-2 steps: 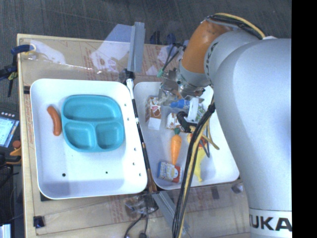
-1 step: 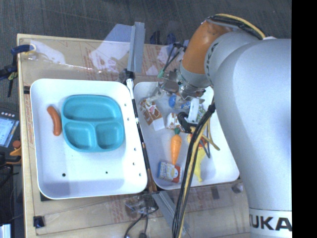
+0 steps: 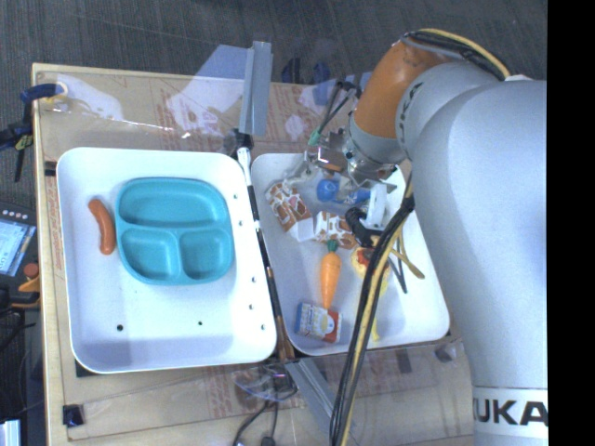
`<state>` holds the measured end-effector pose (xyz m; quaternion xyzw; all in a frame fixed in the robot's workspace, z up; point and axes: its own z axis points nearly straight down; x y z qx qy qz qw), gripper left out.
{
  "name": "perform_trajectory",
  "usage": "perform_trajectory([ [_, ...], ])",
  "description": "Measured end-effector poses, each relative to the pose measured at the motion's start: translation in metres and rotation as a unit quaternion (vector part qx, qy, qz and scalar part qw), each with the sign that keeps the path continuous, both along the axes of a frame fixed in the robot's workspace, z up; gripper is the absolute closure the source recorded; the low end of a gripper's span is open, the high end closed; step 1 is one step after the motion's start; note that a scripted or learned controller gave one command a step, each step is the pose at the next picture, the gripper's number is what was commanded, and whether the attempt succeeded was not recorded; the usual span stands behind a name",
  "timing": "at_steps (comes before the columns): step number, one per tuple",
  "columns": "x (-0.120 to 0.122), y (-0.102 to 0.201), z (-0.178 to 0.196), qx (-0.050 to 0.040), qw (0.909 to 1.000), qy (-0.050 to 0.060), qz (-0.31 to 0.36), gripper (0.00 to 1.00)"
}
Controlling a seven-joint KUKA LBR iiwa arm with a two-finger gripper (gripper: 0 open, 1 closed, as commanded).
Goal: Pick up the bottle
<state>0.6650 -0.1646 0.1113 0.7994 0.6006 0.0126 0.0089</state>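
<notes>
Smooth grey arm [image 3: 483, 212] overhead; tapered orange carrot [image 3: 330, 277]; glossy teal tray [image 3: 175, 228].

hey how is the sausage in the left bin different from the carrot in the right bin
The sausage is reddish-orange all over and gently curved; the carrot is brighter orange, straight, tapered, with a green top. The sausage lies alone beside the blue divided tray; the carrot lies among other small items near the gripper. Both are small toy foods lying roughly lengthwise in their white bins.

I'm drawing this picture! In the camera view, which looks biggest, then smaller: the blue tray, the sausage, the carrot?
1. Blue tray, by far the biggest.
2. and 3. Sausage and carrot look about alike, so I won't rank them.
</notes>
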Motion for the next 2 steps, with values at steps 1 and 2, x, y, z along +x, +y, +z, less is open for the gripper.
perform_trajectory([
  [1,-0.002,-0.002,0.008,-0.0028,1.0,0.004,0.002,1.0],
  [2,-0.061,-0.008,0.133,-0.0011,0.9988,0.016,0.046,1.0],
])
